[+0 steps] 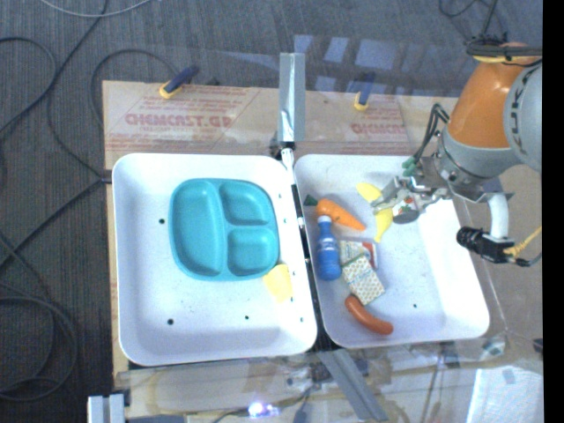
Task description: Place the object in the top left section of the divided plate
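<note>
the pincer (395,203) hovers in the right bin (441,298), fingers too blurred to tell spread or pinching, a yellow piece (382,223) just below-left of its tips, long axis near upright, with the blue plate (204,232) far left.

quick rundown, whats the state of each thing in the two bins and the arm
divided plate: flat in the left bin, sections bare
yellow piece: in the left bin, beside the plate's lower right corner
carrot: lying in the right bin
blue bottle: on its side
sausage: lying near the front wall
yellow banana: by the gripper
gripper: low over the right bin, jaws unclear
</note>
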Controlling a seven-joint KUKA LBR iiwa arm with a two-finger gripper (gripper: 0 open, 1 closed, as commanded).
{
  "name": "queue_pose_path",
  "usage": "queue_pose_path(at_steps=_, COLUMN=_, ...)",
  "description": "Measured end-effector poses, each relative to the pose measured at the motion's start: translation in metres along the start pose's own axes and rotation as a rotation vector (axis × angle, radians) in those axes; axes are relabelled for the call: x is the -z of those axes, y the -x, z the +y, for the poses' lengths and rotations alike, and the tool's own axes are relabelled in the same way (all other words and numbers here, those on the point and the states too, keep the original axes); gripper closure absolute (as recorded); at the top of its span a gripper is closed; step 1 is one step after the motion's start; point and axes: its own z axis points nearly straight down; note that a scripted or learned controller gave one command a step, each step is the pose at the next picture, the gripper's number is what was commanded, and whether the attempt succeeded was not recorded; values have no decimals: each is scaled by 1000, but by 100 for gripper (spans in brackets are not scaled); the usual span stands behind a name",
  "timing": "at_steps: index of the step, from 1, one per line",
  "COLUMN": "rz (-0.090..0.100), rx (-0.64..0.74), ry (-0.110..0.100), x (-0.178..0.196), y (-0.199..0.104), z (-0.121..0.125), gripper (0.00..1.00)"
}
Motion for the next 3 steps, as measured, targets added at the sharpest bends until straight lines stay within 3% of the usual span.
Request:
queue_pose_path(at_steps=1, rz=2, rx=10, ry=0, x=-8, y=-57, z=-10, gripper=100)
queue_pose_path(at_steps=2, rz=2, rx=-19, ry=0, x=-14, y=-23, z=-19, gripper=100)
queue_pose_path(at_steps=3, rz=2, rx=-77, ry=0, x=-2, y=-75, z=0, gripper=100)
